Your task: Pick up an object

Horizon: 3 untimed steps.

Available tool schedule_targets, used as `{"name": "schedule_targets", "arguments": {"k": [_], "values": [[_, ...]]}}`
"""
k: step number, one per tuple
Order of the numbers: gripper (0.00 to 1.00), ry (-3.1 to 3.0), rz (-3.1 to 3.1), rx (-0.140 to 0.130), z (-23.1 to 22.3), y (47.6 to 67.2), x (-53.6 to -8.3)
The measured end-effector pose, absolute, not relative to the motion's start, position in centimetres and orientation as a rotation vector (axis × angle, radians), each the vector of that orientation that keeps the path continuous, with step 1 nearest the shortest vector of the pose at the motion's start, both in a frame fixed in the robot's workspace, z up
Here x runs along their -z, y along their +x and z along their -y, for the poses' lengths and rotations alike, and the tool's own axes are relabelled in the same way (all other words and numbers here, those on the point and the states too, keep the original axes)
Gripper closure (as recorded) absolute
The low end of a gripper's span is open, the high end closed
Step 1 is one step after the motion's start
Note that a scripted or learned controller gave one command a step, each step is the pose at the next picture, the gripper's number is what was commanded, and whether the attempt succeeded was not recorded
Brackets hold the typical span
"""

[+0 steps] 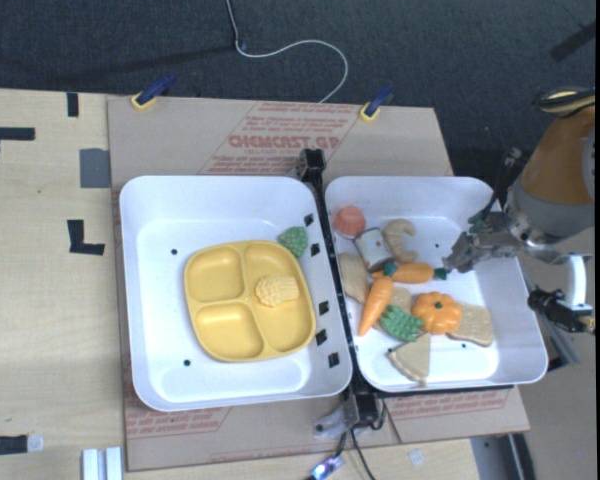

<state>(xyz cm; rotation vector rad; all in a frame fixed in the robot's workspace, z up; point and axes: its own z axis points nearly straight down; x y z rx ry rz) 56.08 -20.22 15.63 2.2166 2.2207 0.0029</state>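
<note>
Nearest the camera in the right bin lies a pumpkin, with two carrots beside it. My pincer hovers beyond them (whether it's open, I cannot tell), grasping nothing visible.

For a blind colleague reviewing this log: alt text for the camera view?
The gripper hovers over the right bin, beside a pile of toy food including a carrot and pumpkin. The left bin holds a yellow divided plate carrying toy corn.
</note>
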Motion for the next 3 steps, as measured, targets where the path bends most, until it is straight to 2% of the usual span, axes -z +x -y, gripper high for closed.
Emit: {"name": "schedule_targets", "arguments": {"k": [1,2,3], "values": [[1.00,2.218,-2.222,-0.001,19.9,55.5,-20.1],[1.00,2.218,-2.222,-0.001,19.9,55.6,-22.6],[1.00,2.214,-2.231,-0.002,14.2,57.6,-23.0]]}}
